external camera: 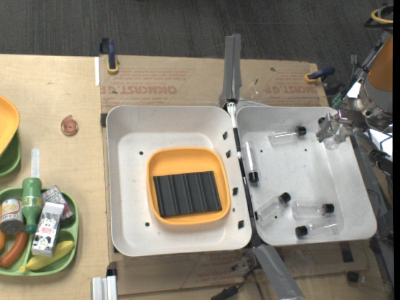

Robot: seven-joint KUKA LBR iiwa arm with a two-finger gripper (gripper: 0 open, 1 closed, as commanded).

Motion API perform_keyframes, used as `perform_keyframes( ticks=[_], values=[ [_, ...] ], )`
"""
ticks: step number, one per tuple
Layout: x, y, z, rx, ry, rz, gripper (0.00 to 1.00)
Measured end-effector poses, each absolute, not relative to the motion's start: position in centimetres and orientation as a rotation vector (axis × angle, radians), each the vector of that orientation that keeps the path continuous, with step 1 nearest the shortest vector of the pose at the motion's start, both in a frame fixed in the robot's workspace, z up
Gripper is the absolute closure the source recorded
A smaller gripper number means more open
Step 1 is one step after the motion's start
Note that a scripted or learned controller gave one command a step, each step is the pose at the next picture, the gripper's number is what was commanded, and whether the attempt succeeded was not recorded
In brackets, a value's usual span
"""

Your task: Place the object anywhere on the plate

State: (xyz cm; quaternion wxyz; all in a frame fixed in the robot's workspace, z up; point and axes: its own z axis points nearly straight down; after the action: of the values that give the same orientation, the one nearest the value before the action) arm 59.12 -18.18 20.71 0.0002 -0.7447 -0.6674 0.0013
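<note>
Vials (250,161) lie in right bin (350,186); orange plate (187,161) fills left.

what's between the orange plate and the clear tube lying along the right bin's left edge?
In the camera view, the two bins' adjoining white walls separate the orange plate from that tube, plus bare white floor either side.

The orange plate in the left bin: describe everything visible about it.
The orange plate with rounded corners is a squarish, shallow dish of what looks like plastic, with a raised rim. It lies flat near the middle of the left white bin, resting on the bin floor and clear of its walls. A dark grey ribbed rectangular pad lies on its floor, towards the near edge, covering much of it. Nothing else touches it.
</note>
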Motion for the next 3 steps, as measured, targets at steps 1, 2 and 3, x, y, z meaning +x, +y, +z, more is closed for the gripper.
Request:
perform_keyframes(
  ticks=[1,2,3],
  values=[
    [65.8,-21.0,22.8,-2.099,-2.34,0.003,1.0],
    [65.9,-22.2,32.0,-1.921,-2.488,0.002,1.0],
    [65.9,-22.2,32.0,-1.92,-2.489,0.002,0.0]
  ],
)
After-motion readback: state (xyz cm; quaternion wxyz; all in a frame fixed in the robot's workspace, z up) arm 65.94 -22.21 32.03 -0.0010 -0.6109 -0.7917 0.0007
